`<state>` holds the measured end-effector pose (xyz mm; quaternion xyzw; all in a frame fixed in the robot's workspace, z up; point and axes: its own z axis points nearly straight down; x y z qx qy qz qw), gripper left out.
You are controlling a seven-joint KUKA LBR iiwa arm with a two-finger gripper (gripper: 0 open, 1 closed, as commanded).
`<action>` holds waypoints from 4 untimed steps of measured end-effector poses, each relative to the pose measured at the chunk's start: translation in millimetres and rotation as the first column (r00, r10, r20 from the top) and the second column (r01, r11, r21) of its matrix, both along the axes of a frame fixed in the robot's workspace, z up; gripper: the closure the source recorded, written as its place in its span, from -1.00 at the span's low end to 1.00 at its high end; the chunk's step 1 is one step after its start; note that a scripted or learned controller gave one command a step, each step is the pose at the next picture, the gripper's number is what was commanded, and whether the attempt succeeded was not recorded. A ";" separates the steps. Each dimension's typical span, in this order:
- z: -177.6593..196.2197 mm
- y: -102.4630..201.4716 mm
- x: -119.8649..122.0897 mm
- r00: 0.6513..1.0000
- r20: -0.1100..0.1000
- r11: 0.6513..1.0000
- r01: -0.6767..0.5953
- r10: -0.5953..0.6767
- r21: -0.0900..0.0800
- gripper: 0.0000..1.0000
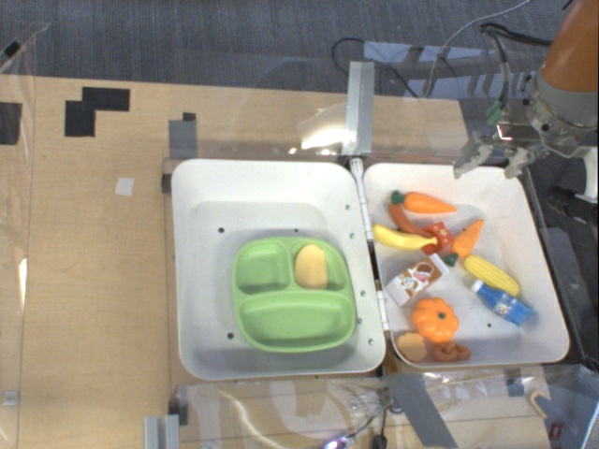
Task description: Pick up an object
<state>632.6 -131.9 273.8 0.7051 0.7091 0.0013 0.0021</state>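
White right bin (547, 330) holds your candidates: carrot (432, 202), banana (401, 238), corn (491, 273), pumpkin (435, 318). Grey arm's gripper (492, 158) hovers above bin's top-right corner, fingers spread, nothing between them. No pick yet: you're at the start; descent, grasp and lift all remain.

Two white bins (187, 251) are seen, one green tray (295, 321), two carrots (430, 203), one banana (402, 238), one corn cob (491, 274) and one pumpkin (436, 319).
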 end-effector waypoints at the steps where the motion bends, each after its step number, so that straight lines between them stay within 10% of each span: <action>1: -139.8 -25.0 -14.0 0.948 -0.001 0.948 -0.318 0.318 -0.001 -1.00; 2: -185.8 -19.4 30.7 0.946 0.003 0.946 -0.325 0.325 -0.003 -1.00; 3: -187.9 -3.1 28.2 0.998 -0.042 0.999 0.054 -0.054 -0.003 -1.00; 4: -184.6 -54.4 -24.7 0.996 0.005 0.996 -0.089 0.089 -0.003 -1.00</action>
